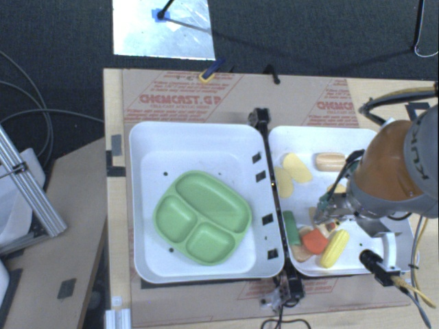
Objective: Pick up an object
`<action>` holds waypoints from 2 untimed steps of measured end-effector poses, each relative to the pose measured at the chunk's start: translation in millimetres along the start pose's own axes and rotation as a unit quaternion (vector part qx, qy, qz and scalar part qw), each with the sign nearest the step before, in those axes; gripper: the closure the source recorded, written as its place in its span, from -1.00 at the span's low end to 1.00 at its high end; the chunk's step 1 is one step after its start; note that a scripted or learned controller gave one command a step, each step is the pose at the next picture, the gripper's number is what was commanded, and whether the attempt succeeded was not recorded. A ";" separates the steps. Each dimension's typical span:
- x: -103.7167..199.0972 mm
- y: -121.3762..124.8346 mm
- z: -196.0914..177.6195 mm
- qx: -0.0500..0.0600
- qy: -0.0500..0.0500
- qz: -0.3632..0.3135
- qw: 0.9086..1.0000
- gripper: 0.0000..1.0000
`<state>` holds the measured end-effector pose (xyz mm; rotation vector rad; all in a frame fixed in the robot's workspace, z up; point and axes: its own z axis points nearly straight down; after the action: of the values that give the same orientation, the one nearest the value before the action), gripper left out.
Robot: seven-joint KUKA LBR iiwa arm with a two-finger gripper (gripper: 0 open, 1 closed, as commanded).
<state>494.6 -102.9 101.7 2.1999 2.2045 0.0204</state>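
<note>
Arm [398, 173] comes in from the right edge of the frame, orange band sitting over the right bin [302, 139]. Tool [328, 210] is down in the lower middle of that bin, right above the cluster of toy food. Can't tell from this angle what state the tool is in, and can't confirm anything in its grip

Right bin contents:
- yellow corn cob [334, 248], lower part of the bin, long axis tilted, running lower left to upper right, just below the tool
- red piece [315, 241] touching the corn on its left
- green piece [290, 227] left of that, long axis roughly top to bottom, next to the divider
- tan piece [300, 254] under the red one, near the bin's lower edge
- pale yellow piece [296, 168] upper left of the bin, with a second pale yellow piece [284, 182] just below-left of it
- bread roll [330, 161] upper middle, long axis left to right, partly behind the arm

Left bin [199, 137] holds a green divided plate [202, 216], three compartments, sitting rotated in the middle-lower part of the bin

Both bins sit side by side on the bench [171, 94], brown cardboard sheet with red print under them. Black clips along the seam between the bins
</note>
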 end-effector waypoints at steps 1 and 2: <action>0.3 -0.6 0.8 0.001 0.001 0.000 1.000 -1.00; 12.7 -3.4 10.6 0.004 -0.002 0.002 1.000 -1.00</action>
<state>491.6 -90.4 90.9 2.2067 2.2004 0.0079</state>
